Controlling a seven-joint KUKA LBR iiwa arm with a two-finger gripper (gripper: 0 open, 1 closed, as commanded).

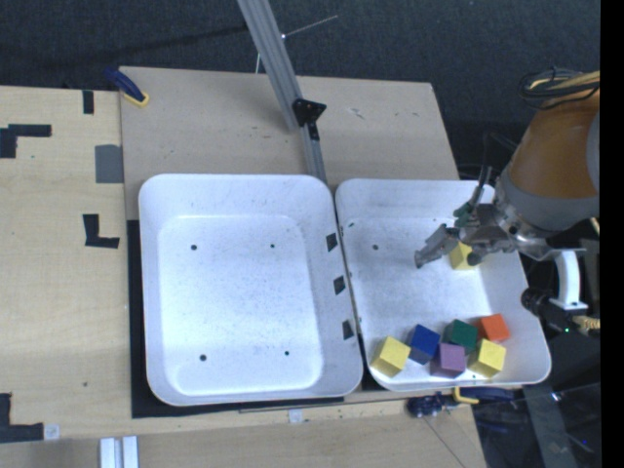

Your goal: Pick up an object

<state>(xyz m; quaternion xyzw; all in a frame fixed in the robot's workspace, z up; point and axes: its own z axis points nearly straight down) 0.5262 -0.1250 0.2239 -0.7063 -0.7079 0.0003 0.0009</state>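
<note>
My gripper (446, 251) hangs low over the upper middle of the right bin (390, 213), on the arm that comes in from the right. A small yellow block (461, 255) sits right at the gripper, partly covered by it. I cannot tell whether the block is gripped or just lies beneath. Along the bin's front edge is a cluster of blocks: yellow (391, 356), blue (424, 342), purple (451, 359), green (460, 334), orange (494, 328) and another yellow (490, 358).
The left bin (156, 261) lies beside the right one, and their rims meet in the middle. A slanted metal bar (278, 57) crosses the bench behind the bins. A small blue and yellow item (128, 86) lies at the bench's far left corner.
</note>
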